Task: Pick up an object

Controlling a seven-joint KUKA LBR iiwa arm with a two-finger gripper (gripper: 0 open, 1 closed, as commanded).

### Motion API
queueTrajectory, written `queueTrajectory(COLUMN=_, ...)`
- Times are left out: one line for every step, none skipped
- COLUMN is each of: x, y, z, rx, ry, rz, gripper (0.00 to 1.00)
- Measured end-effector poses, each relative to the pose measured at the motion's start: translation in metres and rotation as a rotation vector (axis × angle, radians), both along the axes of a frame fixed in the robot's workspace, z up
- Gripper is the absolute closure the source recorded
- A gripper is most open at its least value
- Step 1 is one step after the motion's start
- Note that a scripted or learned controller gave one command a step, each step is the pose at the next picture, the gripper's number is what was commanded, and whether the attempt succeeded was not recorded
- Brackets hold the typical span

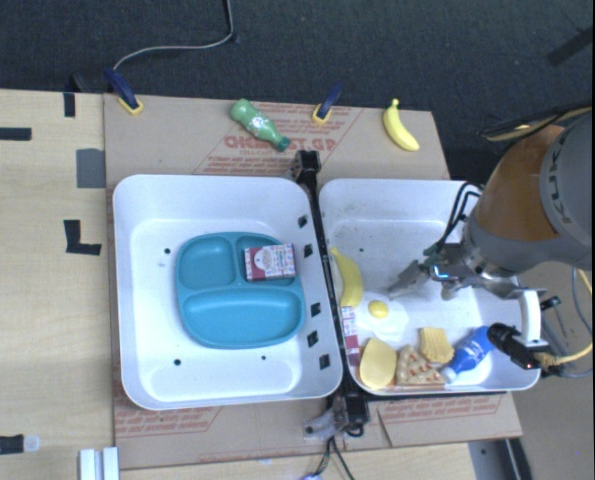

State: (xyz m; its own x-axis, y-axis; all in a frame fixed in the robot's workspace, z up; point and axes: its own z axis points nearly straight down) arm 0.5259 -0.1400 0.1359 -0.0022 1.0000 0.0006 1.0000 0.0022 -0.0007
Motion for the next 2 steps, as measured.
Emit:
queueTrajectory(x=0.017, y=0.075, z=0.048, rx=0.0, ry=0.0, rz=0.0, gripper=0.0)
queueTrajectory(x=0.059, y=0.104, z=0.048, rx=-0.001, ry=0.0, rz=0.0, gripper=0.0)
